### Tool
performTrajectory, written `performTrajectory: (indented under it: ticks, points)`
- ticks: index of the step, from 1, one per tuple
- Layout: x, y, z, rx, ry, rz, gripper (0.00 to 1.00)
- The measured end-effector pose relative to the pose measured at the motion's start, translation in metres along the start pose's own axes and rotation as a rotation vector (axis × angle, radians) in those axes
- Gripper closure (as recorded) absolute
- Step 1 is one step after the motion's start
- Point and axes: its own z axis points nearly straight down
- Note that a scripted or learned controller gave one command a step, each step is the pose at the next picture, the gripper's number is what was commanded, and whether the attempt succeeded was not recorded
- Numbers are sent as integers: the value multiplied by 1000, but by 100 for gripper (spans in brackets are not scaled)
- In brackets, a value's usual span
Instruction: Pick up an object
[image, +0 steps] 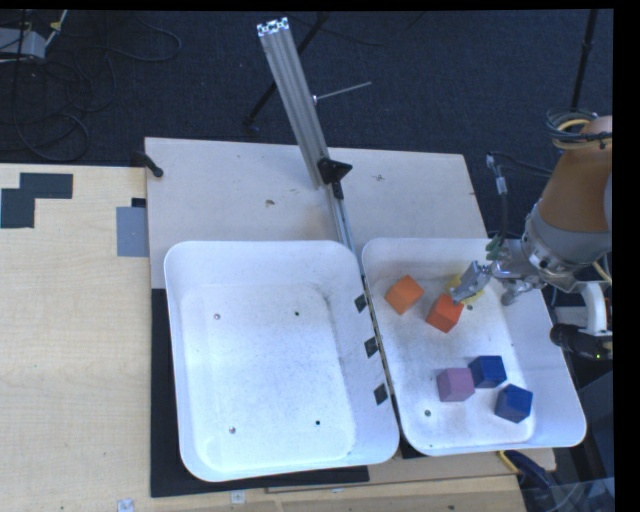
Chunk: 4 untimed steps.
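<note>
The right bin (560, 425) holds several cubes. An orange cube (404, 294) lies near its upper left, and a red-orange cube (443, 314) sits just right of it. Lower down are a purple cube (455, 384) and two blue cubes (488, 371) (514, 402). My gripper (468, 288) reaches in from the right, its tip right at the upper right corner of the red-orange cube. From this angle I cannot tell whether it touches the cube. The arm's orange band (578, 190) is above the bin's right edge.
The left bin (190, 300) lies beside the right one, with a black divider (372, 345) between them. A slanted aluminium rail (300, 110) rises behind the bins. Bare bench board lies at the far left.
</note>
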Motion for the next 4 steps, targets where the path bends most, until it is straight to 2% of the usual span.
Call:
performTrajectory:
  ticks: [1,2,3,4]
  points:
    - [25,26,90,-9,-2,-3,0]
    - [61,-12,86,-10,-2,-2,0]
    - [75,50,87,-13,-2,-4,0]
    - [102,32,-18,-16,-2,-3,0]
